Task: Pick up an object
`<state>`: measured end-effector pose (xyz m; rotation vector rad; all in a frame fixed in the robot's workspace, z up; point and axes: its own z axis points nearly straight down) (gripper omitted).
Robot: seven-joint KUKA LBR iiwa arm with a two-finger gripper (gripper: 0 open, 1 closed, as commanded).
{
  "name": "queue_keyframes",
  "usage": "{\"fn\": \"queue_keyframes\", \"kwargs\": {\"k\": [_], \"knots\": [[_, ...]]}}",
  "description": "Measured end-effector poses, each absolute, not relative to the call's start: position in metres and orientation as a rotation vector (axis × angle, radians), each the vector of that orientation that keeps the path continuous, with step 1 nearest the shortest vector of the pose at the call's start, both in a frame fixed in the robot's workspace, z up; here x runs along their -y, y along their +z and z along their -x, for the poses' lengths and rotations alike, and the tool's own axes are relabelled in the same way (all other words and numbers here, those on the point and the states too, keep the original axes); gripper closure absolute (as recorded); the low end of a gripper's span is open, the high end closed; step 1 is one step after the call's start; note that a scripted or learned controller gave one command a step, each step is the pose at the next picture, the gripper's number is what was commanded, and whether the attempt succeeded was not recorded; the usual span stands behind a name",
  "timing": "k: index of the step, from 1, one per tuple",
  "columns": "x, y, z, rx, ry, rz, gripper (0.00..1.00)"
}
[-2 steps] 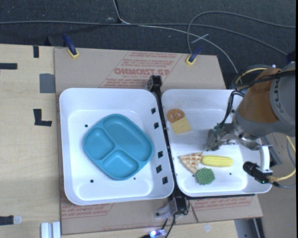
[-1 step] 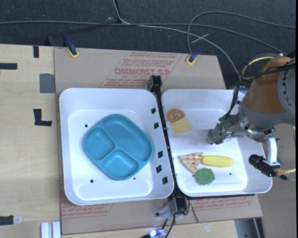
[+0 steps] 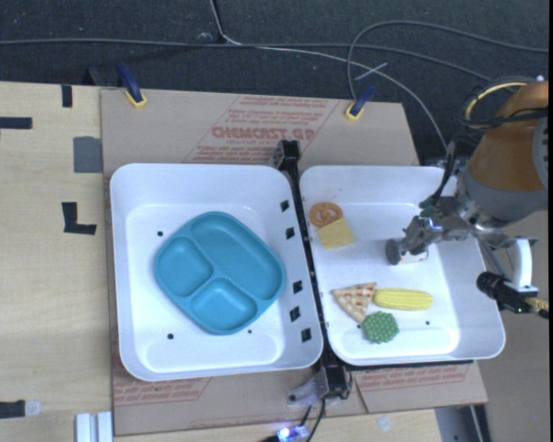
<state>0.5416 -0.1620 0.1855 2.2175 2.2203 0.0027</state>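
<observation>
Two shallow white bins sit side by side on a cardboard-covered desk [image 3: 258, 122], and in the right bin [image 3: 442, 187] lie a pretzel [image 3: 325, 214] touching a yellow block [image 3: 336, 234], with a pizza slice [image 3: 354, 299], a corn cob [image 3: 403, 298] and a green broccoli piece [image 3: 381, 327] clustered near the front edge. Near that bin's middle, apart from every item, the grey arm's gripper [image 3: 404, 251] is lowered from the right; whether its fingers are released or clenched cannot be told. Beside it, the left bin [image 3: 134, 187] holds a blue divided tray [image 3: 219, 272].
</observation>
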Motion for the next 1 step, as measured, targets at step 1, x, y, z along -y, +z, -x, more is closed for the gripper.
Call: {"fn": "queue_keyframes", "kwargs": {"k": [1], "knots": [[0.1533, 0.2358, -0.5376, -2.221, 0.004, -2.216, 1.0]]}}
